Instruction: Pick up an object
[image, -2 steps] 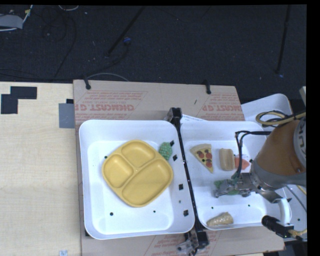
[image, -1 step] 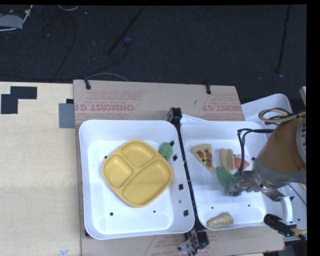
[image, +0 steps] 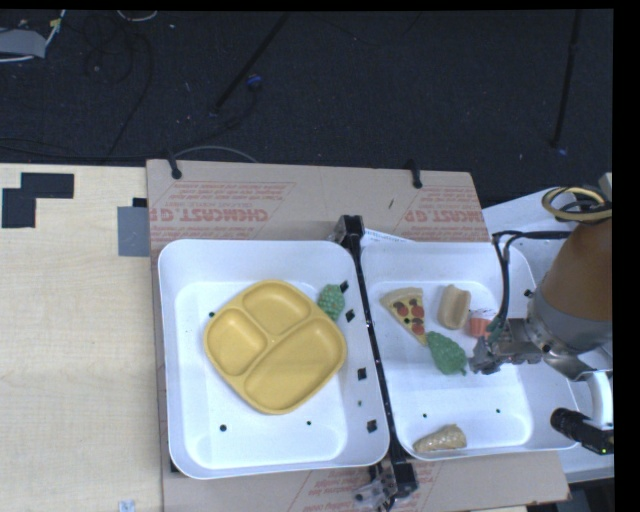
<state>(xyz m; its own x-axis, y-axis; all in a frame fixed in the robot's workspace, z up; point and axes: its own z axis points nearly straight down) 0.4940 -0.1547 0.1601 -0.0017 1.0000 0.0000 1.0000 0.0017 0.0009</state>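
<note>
Fingers (image: 484, 358) on the grey arm: too small and dark to tell whether open or closed. Left white bin (image: 190, 300) holds a yellow divided plastic plate (image: 275, 345). Right white bin (image: 500, 420) holds a toy pizza slice (image: 407, 310), then a green leafy toy (image: 447, 353), the likely target, just beside the fingers. Risk: closing slightly off-centre could nudge the toy aside and grasp nothing.

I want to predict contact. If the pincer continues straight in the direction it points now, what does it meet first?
Probably the green broccoli piece, lying just ahead of the pincer in the right bin. Height above it is unclear.
</note>
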